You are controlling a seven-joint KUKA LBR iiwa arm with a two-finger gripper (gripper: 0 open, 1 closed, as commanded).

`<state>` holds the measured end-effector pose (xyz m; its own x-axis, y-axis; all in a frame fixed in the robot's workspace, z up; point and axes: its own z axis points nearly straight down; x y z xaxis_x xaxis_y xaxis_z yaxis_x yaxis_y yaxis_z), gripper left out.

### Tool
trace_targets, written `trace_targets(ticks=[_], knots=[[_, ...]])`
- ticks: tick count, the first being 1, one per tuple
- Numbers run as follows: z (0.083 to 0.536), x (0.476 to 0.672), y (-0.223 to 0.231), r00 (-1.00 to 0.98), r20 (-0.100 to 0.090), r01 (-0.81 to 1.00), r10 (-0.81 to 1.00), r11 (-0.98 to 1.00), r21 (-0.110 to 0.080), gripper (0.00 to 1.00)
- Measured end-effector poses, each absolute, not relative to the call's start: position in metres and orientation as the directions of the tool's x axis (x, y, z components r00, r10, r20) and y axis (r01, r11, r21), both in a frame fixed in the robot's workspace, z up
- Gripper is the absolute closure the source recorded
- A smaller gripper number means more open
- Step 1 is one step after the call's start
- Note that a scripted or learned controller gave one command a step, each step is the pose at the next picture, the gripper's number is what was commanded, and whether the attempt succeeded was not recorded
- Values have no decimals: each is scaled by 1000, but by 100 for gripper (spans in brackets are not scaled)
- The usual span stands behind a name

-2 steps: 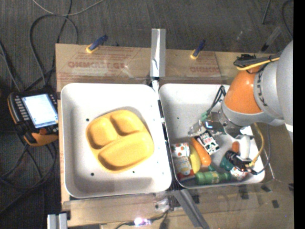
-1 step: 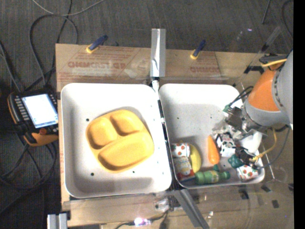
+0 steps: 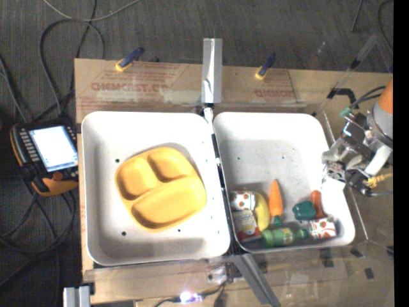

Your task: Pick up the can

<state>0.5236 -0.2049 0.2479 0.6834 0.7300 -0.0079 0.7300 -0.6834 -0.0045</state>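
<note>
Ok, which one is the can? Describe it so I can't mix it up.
Look in the right bin, at the toys clustered along its near edge. The can stands at the left end of that cluster, hard against the divider, beside the yellow lemon. It is the pale cylinder, below a red-and-white spotted piece.

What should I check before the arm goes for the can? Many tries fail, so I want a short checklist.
1. Can visible in the right bin: ok, near the bin's left wall.
2. Space around can: not ok, a banana touches it and a second can sits just below.
3. Gripper above can: not ok, it sits at the bin's right edge.
4. Gripper fingers open: cannot tell.
5. Yellow tray out of the way: ok, in the left bin.
</note>
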Motion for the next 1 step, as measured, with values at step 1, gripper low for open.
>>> trace_targets(ticks=[1], knots=[[253, 537, -194, 671, -9, 742, 742, -671, -4, 100]])
